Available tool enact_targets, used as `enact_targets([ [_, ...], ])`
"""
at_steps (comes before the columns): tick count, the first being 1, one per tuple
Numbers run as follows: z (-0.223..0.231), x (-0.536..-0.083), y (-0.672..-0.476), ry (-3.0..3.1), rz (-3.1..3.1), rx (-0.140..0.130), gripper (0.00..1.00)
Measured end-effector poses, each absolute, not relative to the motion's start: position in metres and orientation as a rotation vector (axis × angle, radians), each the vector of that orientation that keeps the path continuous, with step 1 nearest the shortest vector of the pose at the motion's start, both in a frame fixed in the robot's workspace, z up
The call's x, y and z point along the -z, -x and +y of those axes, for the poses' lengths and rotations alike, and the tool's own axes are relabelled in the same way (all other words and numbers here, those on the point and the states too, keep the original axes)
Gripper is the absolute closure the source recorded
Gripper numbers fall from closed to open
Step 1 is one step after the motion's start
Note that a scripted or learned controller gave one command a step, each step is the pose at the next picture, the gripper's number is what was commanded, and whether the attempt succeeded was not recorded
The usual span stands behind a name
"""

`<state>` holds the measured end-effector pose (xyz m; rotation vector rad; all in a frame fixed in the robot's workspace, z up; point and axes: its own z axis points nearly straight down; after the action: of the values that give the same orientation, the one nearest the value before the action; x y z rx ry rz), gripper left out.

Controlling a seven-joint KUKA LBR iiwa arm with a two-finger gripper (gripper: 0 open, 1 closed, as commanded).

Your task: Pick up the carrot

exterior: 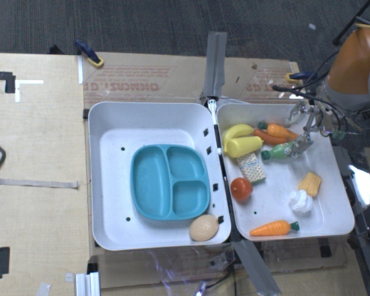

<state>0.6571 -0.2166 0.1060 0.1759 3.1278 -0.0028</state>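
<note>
The carrot (272, 228) lies flat at the near edge of the right bin (333, 224), clear of the tomato (241, 189). Farther back, the end effector (305, 128) hovers over a second carrot (276, 132); its clench can't be judged. Descend squarely across whichever shaft.

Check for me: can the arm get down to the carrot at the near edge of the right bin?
Probably yes. That carrot lies alone on bare bin floor, apart from the white lump and the tomato. The gripper hovers at the bin's far side.
</note>
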Motion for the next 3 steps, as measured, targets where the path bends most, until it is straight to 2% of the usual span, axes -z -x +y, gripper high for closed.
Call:
enact_targets([
  [1,-0.177,-0.099,-0.658,-0.242,3.12,0.003,0.0],
  [2,-0.129,-0.099,-0.658,-0.603,3.072,0.006,0.0],
  [3,-0.097,-0.209,-0.6,-0.306,3.122,0.001,0.0],
])
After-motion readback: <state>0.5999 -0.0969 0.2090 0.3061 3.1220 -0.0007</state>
